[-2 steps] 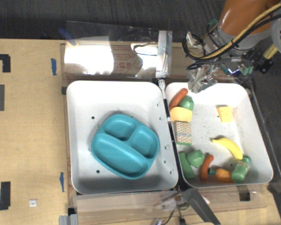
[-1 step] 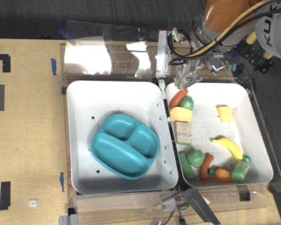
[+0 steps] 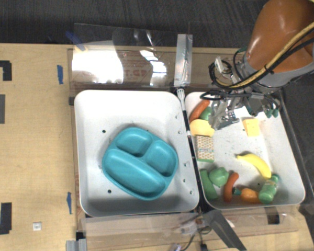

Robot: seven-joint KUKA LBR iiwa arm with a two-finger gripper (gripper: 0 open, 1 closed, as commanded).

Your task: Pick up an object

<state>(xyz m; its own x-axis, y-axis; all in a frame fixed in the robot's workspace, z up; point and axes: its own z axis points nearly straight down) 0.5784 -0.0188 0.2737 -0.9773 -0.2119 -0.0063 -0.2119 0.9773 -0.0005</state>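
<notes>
While the left white plastic bin [image 3: 89, 114] holds just a teal three-section plate [image 3: 140, 162], the right white bin [image 3: 290, 156] beside it is crowded. Along that bin's left wall lie an orange carrot-like piece [image 3: 199, 109], a yellow chunk [image 3: 201, 128] and a patterned wafer [image 3: 205, 150]; green and orange toy vegetables [image 3: 235, 187] line its near edge, beside a yellow banana [image 3: 255, 163]. The hand [image 3: 223, 115] hangs over the far left corner, cables blurring it; I cannot tell its spread.

Claw [image 3: 224, 115] over toy-filled right bin [image 3: 290, 156], teal tray [image 3: 140, 162] in left bin [image 3: 89, 140]
</notes>
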